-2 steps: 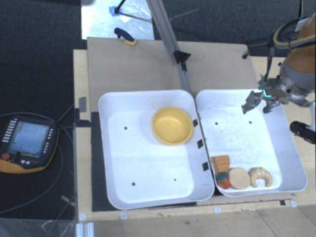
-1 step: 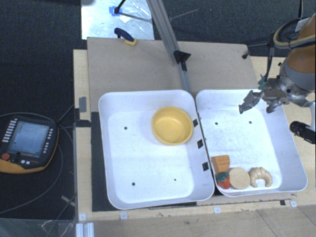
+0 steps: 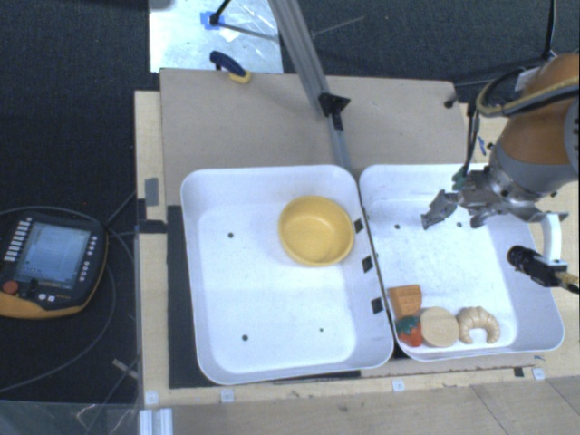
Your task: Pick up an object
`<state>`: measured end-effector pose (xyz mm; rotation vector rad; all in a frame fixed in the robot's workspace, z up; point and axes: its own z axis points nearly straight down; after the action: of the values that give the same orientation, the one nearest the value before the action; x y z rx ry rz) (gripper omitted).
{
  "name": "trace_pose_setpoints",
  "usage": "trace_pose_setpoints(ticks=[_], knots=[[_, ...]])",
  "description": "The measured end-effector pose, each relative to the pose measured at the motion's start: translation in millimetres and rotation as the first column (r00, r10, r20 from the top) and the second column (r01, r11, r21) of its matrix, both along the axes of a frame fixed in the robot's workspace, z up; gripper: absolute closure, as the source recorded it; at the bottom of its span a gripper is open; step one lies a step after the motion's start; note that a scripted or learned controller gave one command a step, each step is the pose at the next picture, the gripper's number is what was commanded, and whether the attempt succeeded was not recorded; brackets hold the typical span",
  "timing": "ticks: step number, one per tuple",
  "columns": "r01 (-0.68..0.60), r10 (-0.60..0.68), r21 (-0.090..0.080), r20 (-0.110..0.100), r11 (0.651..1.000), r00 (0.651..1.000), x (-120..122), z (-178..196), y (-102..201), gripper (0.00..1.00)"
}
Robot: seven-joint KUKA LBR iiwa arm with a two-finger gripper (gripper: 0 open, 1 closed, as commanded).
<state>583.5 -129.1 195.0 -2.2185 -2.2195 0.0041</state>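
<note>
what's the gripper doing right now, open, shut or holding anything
Gripper: above the right bin, nothing seen between its fingers; open or shut cannot be told.

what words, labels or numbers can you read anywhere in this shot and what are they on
No text can be read here.
Handheld controller on the floor: its screen shows something, too blurred to read.
Bins, yellow bowl, toy food: no lettering visible.
Arm and pincer: no label legible.
</note>
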Motion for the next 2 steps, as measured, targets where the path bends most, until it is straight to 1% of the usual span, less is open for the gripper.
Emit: trace_pose_setpoints(ticks=[1, 2], knots=[[0.000, 0.000, 0.000, 0.000, 1.000, 1.000, -7.5, -59.5, 3.2, 0.00], [0.000, 0.000, 0.000, 0.001, 1.000, 1.000, -8.3, -106.6, 3.5, 0.00]])
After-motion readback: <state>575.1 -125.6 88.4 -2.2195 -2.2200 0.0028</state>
